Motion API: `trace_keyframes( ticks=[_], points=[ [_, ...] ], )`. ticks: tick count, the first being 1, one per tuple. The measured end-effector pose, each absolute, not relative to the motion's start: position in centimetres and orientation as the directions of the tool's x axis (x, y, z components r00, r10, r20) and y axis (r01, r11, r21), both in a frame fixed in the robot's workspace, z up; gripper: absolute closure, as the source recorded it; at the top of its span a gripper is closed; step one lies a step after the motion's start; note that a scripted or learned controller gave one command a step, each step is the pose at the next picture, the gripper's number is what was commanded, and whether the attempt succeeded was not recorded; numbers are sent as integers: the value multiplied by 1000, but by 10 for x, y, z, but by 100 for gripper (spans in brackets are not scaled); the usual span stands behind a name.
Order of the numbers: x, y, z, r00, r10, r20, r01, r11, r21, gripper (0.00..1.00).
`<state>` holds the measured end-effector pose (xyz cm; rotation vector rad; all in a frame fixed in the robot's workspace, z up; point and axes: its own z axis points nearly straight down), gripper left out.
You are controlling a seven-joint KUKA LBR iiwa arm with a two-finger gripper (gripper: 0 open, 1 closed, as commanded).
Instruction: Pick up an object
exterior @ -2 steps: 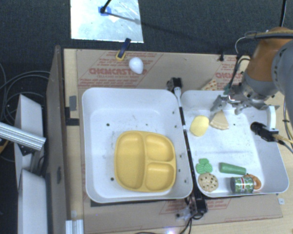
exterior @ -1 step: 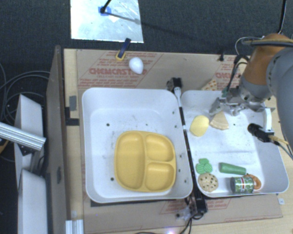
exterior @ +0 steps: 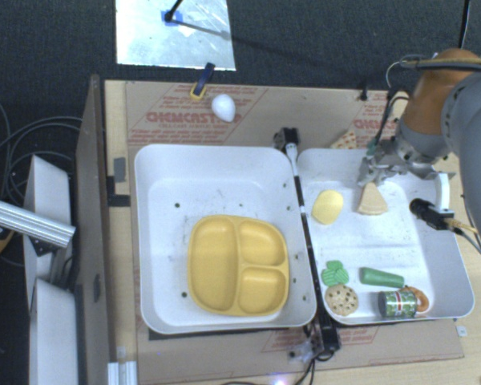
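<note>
arm [exterior: 465, 103]: cut off by the picture's right edge.
tool [exterior: 374, 171]: fingertips too small and dim to read against the tan wedge [exterior: 373, 201] at the right bin's [exterior: 457, 283] far end.
can [exterior: 398, 303]: label too small to read.
orange thing [exterior: 421, 297]: mostly hidden behind the can, near the right bin's near-right corner.
worktop [exterior: 248, 107]: print partly covered by both bins.

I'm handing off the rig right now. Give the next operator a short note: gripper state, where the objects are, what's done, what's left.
Gripper: low at the far end of the right bin, right above the tan wedge; whether the jaws are open cannot be judged from this view.
Right bin: yellow round piece, green leafy piece, cookie, green cylinder, can.
Left bin: yellow divided plate.
White egg lies on the cardboard beyond the bins.
Done: arm positioned at the wedge. Left: confirm a grasp and lift; nothing is visibly raised yet.
</note>
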<state>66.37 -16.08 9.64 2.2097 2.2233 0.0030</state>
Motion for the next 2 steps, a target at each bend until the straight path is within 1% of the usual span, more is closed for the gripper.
trace_keyframes(
  ticks=[1, 2],
  points=[
    [639, -72, 190, -11, 1000, 2, 1000, 11, 6, 100],
    [594, -73, 198, 0, 1000, 0, 1000, 0, -1, 100]
  ],
)
